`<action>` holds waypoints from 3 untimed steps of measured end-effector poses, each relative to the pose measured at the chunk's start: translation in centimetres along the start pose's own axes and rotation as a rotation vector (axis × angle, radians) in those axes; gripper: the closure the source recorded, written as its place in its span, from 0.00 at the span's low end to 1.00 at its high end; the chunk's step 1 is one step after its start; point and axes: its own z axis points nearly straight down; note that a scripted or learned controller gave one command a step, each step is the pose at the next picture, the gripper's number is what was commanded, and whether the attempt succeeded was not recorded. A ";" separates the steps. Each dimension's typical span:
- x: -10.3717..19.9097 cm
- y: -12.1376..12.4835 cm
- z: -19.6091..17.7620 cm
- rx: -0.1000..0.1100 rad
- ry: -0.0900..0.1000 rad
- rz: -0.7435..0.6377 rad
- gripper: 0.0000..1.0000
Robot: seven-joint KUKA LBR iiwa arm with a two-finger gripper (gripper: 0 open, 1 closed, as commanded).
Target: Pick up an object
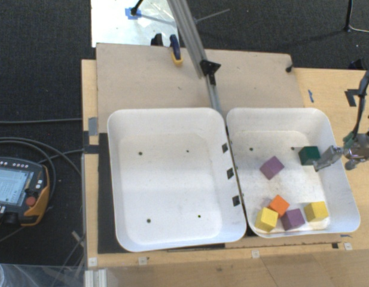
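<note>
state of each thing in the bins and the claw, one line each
dark green cube: right bin, beside the claw, not lifted
claw: low at the right bin's right rim
light purple cube: lying alone mid-bin
orange cube: in the front cluster
two yellow cubes: at the cluster's ends
dark purple cube: between them

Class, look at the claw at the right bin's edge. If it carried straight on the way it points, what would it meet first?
Probably the green block: the claw points left into the right bin, and that block lies right at its tip. Depth is unclear from above, so it might pass over it.
</note>
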 end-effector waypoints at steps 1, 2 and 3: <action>3.1 4.7 13.7 0.003 0.002 -0.003 0.00; 6.6 6.3 15.5 0.001 -0.002 0.006 0.00; 10.4 10.5 16.6 -0.002 0.000 -0.006 0.00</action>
